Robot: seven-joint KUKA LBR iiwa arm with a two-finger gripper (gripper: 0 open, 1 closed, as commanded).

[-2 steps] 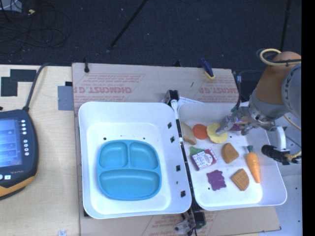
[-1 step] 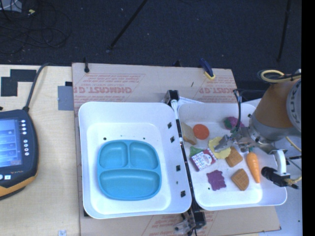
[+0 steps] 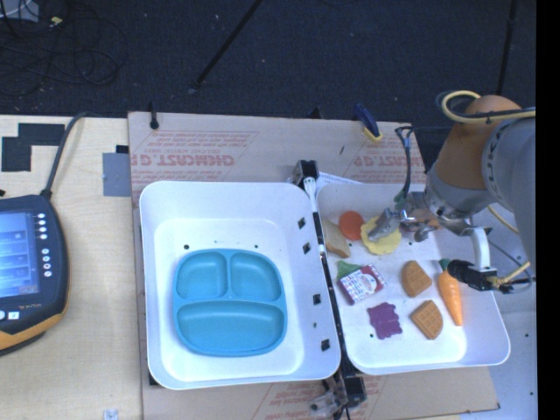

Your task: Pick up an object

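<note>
Nearest the lens, along the bottom of the camera view, sits the front rim of the two white bins: the left bin (image 3: 162,234) holds a blue divided plate (image 3: 229,301), and the right bin (image 3: 490,344) holds the small toy foods. Among these are a purple piece (image 3: 384,319), a red-and-white packet (image 3: 360,283), two tan crackers or nuggets (image 3: 416,277) (image 3: 428,318), a carrot (image 3: 450,297), a red round piece (image 3: 351,224) and a yellow piece (image 3: 383,241).

From the right the arm reaches in, and its gripper (image 3: 385,227) is low over the back of the right bin, right at the yellow piece. That piece is my best guess at the target, and it lies near the bin's back wall, just beside the red round piece. How far the gripper is parted, and whether it has anything in its grasp, I cannot tell — the tip blurs into the yellow shape.

The yellow piece looks lumpy with no clear long axis, perhaps slightly stretched from lower right to upper left; which way it points is not readable.

To do the grasp well, I judge the gripper should straddle the narrower width, settle fully before closing, and rise straight up — keeping clear of the red piece and the back wall, since a nudge could roll the target away.
</note>
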